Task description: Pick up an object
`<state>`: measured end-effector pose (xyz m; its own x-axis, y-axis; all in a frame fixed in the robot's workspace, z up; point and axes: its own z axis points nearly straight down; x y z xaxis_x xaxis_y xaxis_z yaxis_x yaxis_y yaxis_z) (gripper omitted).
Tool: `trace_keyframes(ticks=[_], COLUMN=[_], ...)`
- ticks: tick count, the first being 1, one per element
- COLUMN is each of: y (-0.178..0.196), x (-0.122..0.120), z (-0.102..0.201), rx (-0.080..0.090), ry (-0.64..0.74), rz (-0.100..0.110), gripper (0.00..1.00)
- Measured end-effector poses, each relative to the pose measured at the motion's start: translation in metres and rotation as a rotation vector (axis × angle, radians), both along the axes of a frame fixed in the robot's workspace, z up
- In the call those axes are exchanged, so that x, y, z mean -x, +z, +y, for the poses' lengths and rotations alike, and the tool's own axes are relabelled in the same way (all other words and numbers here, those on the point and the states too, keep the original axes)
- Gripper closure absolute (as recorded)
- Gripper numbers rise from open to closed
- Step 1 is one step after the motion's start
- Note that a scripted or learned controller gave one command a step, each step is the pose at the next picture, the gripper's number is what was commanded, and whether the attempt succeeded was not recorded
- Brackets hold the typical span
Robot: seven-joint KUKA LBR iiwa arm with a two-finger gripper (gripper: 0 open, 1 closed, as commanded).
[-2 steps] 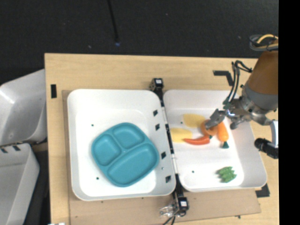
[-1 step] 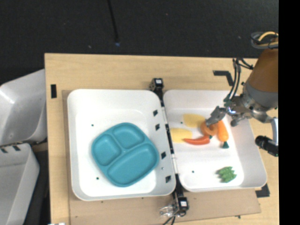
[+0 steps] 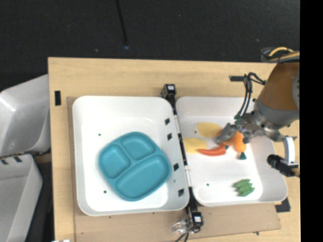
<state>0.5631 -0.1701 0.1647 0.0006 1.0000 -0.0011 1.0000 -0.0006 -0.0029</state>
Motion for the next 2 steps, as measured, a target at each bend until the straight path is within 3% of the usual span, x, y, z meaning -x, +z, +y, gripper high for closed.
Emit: trace_keyframes(ticks=[1, 2], y=[-0.043, -0.062], x=[0.003, 0.001], z=[0.000, -0.001], rx=[0.000, 0.002], ry=[-0.001, -0.003], rz=[0.000, -0.009], gripper=[0.00, 0.00])
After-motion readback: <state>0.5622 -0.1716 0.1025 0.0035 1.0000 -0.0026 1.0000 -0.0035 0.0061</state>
